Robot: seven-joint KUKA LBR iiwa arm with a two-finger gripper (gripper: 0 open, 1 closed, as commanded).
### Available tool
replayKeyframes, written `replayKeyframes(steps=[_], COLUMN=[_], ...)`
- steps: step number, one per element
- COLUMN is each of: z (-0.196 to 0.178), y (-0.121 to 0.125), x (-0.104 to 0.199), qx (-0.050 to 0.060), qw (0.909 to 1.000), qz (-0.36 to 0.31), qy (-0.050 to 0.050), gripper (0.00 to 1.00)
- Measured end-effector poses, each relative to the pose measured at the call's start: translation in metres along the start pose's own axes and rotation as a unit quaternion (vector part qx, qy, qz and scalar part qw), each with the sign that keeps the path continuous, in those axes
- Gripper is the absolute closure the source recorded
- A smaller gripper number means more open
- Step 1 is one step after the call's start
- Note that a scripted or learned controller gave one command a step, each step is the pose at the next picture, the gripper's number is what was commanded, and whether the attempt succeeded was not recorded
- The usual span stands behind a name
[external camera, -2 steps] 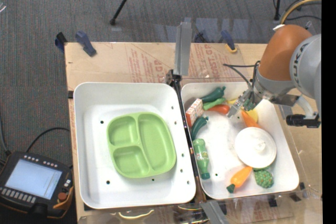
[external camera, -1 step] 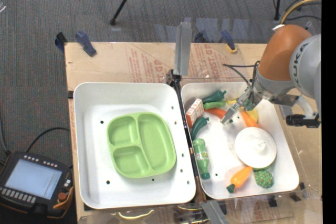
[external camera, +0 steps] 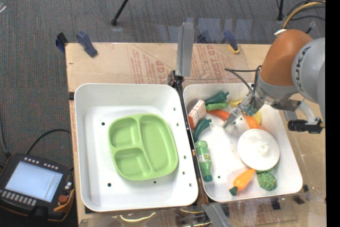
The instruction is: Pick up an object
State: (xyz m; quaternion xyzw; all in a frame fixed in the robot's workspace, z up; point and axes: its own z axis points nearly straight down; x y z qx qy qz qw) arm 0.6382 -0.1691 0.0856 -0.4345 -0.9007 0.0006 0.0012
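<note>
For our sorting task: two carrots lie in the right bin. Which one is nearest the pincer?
The upper carrot, right beside the pincer; the other carrot lies below the white lid.

Plywood bench [external camera: 133,64] bears left white bin [external camera: 87,141] and right white bin [external camera: 289,167], side by side, touching

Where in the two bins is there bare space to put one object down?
The left bin has bare floor around the green plate. In the right bin, a bare patch lies between the green bottle and the white lid. Its upper part, near the pincer, is crowded.
</note>
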Motion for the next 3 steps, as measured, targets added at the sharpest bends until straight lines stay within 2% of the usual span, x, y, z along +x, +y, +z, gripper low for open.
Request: replayKeyframes(steps=[1,2,3], z=[0.0,-0.001,-0.001], y=[0.034,0.047,0.048], x=[0.044,0.051,0.054], qx=[0.0,0.0,0.003], qw=[0.9978,0.9801,0.9695], qz=[0.067,0.198,0.245], qy=[0.001,-0.002,-0.003], gripper=[0.0,0.0,0.0])
